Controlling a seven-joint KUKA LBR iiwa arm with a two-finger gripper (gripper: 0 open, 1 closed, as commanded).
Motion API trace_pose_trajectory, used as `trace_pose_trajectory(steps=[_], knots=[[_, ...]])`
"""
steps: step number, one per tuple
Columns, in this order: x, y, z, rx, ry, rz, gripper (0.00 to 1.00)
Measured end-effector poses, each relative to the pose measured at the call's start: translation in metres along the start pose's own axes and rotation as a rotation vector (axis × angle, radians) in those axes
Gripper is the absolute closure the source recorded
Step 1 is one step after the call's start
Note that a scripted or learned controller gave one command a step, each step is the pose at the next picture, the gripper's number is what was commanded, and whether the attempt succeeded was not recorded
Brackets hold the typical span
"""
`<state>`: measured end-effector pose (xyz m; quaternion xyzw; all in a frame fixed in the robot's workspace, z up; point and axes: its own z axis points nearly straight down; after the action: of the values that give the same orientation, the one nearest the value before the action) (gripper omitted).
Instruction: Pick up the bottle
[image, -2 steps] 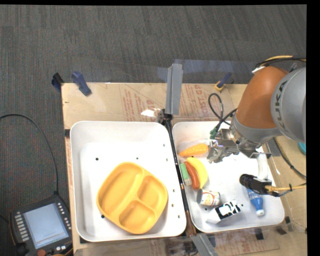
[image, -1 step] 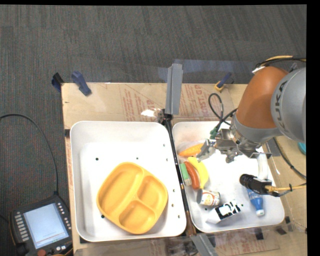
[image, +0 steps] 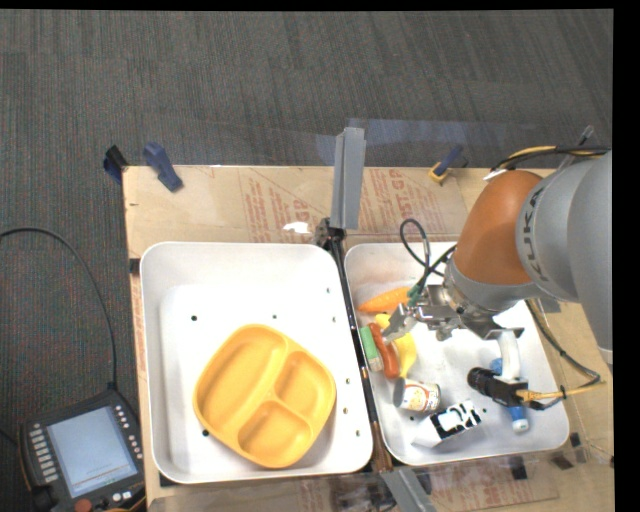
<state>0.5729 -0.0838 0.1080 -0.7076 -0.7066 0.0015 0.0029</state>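
Observation:
A small bottle (image: 420, 397) with a white body and an orange-and-brown label lies in the right bin (image: 545, 400), near its front. My gripper (image: 408, 322) hangs over the left part of that bin, above a cluster of toy food. It is behind and slightly left of the bottle, and apart from it. The wrist hides what lies directly beneath the gripper.
Under and beside the gripper lie an orange carrot-like piece (image: 385, 298), a green stick (image: 368, 346), a red piece (image: 384, 345) and a yellow piece (image: 404, 353). A black-and-white item (image: 458, 420) sits right of the bottle. The left bin (image: 170, 290) holds a yellow divided plate (image: 265, 395).

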Motion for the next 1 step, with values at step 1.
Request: trace_pose_trajectory(steps=[1], knots=[[-0.0016,-0.0064,0.0220,0.000,0.001,0.091,0.00]])
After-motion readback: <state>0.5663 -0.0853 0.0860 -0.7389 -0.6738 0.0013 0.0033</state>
